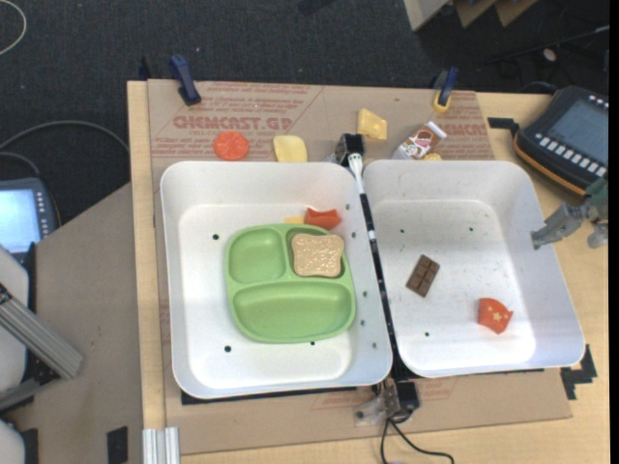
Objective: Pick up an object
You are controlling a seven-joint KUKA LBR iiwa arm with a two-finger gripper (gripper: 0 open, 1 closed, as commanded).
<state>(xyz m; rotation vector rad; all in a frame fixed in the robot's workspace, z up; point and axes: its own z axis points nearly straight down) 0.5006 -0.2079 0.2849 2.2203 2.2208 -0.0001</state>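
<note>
Dark grey carpet surrounds the pale wooden bench — evenly lit, no hard shadows.

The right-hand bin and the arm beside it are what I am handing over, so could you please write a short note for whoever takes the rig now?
Gripper: at the right bin's right rim, above its wall, holding nothing that I can see; whether it is open or shut is unclear.
Right bin: a brown chocolate piece near the middle, a red toy piece toward the near right corner.
Left bin: a green divided plate with a toast slice in its upper right compartment, an orange-red piece just behind the plate.
Done: nothing picked up yet.
Left: descend on an object, grasp, lift.
</note>
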